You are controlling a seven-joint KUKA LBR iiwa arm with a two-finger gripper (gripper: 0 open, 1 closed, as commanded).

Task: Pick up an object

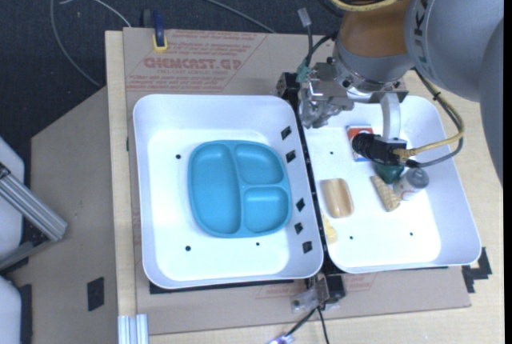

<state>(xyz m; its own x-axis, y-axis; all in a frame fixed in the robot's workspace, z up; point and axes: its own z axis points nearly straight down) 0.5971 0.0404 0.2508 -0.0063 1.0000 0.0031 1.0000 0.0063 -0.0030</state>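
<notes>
Red print on the brown cardboard sheet [200,54] under the bins, upper centre of the frame: the large line reads roughly "CHEMCAST GP", its last letters partly faded. A smaller red line runs above it and another below it, both too small to read. Dark letters on the grey arm link [464,22], upper right of the frame, run sideways and are cut by the curve of the link; not legible. A tag at the top edge near the orange band is blurred.

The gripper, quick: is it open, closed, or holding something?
Gripper: cannot be told; it hangs over the right bin's far left corner.
</notes>
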